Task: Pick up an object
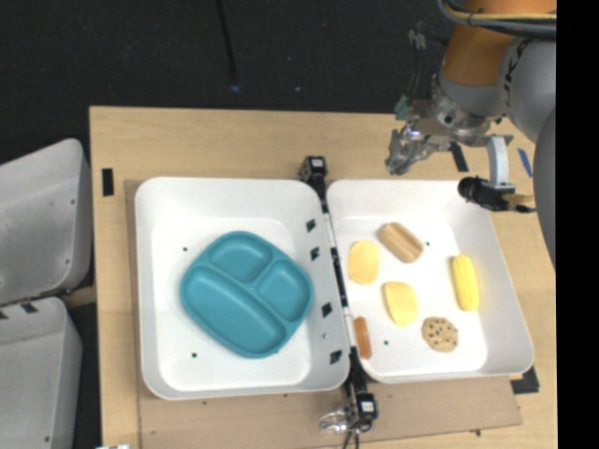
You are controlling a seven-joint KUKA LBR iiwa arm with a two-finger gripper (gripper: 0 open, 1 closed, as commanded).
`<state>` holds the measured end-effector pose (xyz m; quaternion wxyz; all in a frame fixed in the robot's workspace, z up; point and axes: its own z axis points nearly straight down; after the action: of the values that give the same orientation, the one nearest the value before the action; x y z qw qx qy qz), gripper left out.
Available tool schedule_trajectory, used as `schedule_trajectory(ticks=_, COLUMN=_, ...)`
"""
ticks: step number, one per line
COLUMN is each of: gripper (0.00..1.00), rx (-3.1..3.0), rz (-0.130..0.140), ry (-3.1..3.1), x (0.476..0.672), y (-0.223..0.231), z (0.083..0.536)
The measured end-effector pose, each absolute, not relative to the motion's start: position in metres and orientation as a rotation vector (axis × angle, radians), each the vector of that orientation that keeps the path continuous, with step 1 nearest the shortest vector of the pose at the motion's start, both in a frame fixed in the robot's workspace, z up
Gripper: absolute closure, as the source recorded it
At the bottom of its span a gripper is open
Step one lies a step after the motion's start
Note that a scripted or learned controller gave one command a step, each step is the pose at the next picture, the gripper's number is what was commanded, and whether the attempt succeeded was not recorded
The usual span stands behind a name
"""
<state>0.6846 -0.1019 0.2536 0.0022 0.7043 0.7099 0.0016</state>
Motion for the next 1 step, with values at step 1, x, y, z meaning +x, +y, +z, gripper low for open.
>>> schedule_trajectory(ticks=1, gripper=1.00, rx=2.217, rz=-0.001, ry=2.226, x=0.6686, y=-0.0478, z=0.2435)
